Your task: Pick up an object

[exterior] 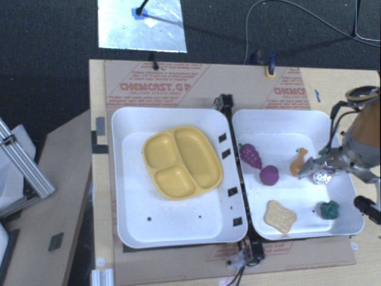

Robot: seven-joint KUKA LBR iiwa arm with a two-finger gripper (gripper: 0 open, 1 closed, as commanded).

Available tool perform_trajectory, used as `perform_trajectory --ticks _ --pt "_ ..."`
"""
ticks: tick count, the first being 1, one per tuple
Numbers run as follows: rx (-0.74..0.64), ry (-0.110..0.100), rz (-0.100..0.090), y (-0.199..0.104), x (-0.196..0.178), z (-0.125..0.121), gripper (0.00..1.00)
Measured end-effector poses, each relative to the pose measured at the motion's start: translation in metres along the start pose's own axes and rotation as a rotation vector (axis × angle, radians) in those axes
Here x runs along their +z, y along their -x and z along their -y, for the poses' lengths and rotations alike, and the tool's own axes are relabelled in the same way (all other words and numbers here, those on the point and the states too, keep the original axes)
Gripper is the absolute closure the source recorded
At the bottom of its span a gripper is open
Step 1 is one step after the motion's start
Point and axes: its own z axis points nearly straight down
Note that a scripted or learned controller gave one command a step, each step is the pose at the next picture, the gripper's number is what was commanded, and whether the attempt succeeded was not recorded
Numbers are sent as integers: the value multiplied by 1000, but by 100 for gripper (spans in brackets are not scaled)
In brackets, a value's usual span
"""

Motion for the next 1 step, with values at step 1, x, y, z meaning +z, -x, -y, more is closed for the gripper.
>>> perform_trajectory --ticks 1 --pt "-1 -8 -5 -1 16 1 0"
